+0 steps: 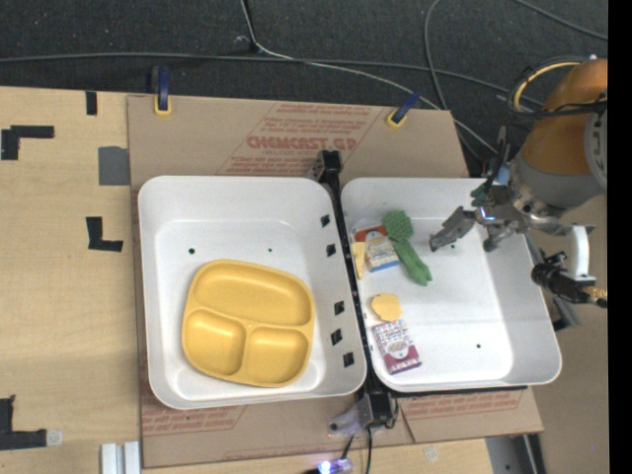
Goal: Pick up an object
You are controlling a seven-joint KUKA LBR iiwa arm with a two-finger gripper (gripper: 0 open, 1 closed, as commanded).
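nearest the camera, in the right bin (513, 354), a small packet with a dark red end (395, 347) lies flat by the divider, and just beyond it sits one small yellow piece (386, 307). further back in that bin are one red and yellow packet (376, 251) and one green brush-like object (406, 246), touching each other. the left bin (158, 265) holds one yellow divided tray (248, 321) with three compartments. two white bins in all rest side by side on cardboard on the counter (59, 294). the claw (472, 227) hangs over the far right part of the right bin, its two dark fingers spread open with nothing between them, apart from the green object. the arm (563, 156) comes in from the right, its orange band above the grey wrist, leaning leftward and down toward the bin.
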